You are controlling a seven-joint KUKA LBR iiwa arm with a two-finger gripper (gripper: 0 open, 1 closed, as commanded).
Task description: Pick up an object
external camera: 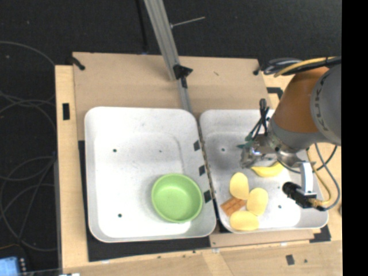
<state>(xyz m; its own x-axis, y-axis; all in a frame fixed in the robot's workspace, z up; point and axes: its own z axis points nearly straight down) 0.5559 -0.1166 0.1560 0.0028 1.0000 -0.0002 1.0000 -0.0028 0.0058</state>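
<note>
On the table, the left bin [115, 137] of matte white plastic holds a smooth, round green bowl [176, 197]. In the right bin [221, 131] we find three glossy yellow egg-shaped pieces [248, 203] touching a small orange block [232, 205]. Just right of them a curved yellow piece [268, 169], perhaps a banana, lies beside our hand [253, 154]. We cannot tell how that hand is set. We should descend squarely over the curved piece's narrow width.

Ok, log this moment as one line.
arm: over right bin | gripper: low, beside yellow banana-like piece | grasp: unconfirmed | left bin: green bowl
</note>
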